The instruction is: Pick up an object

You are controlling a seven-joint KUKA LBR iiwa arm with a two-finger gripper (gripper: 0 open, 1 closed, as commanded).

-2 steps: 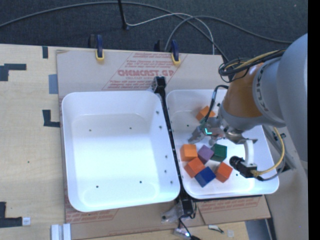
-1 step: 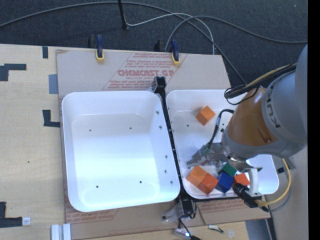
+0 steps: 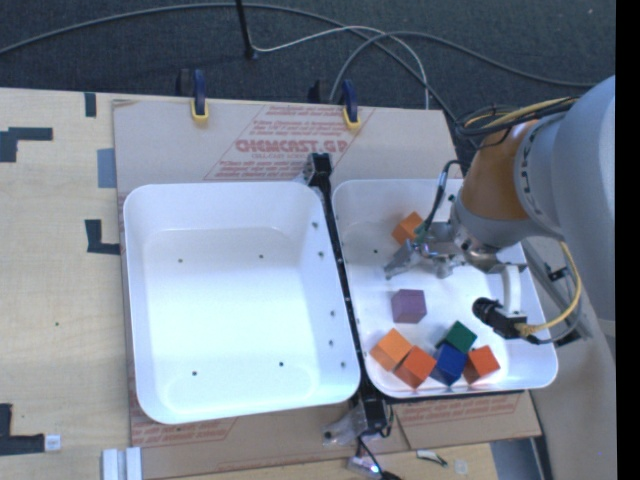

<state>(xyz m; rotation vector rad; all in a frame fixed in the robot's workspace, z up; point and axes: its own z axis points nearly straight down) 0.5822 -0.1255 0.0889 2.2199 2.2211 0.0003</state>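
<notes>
Camera view, read from nine o'clock across to three, starts with the left bin [image 3: 235,298] and, past the black divider [image 3: 335,258], meets the right bin [image 3: 540,373]. That bin holds a purple cube [image 3: 408,305] at its centre, and two orange blocks [image 3: 402,358], a blue cube [image 3: 449,364], a green cube [image 3: 461,336] and another orange cube [image 3: 483,363] clustered at six o'clock. At twelve o'clock an orange cube [image 3: 407,228] sits just beside the gripper [image 3: 420,253], which hangs low over the bin floor grasping nothing I can see, whether released or clenched I cannot tell.
</notes>
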